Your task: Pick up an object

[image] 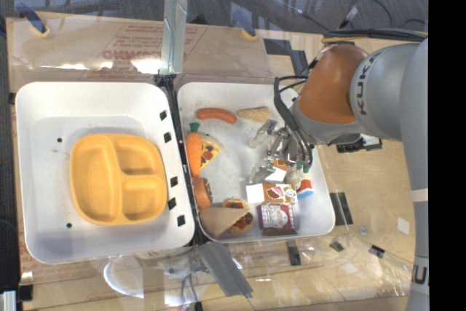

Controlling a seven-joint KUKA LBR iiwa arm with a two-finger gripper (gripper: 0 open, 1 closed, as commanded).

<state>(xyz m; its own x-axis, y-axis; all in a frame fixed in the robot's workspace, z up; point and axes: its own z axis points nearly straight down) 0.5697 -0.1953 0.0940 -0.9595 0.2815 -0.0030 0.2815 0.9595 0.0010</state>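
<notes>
Low — claw (280, 153) inside right bin (240, 95)

Grey arm (397, 91); orange wrist band (328, 87)

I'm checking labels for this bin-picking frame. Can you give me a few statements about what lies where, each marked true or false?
1. The yellow divided tray lies in the left bin. True.
2. The hot dog sausage lies in the left bin. False: it is in the right bin, near the far wall.
3. The tool hangs over the right bin. True.
4. The carrot lies beside the divider between the bins. True.
5. The yellow tray holds toy food. False: its compartments are bare.
</notes>
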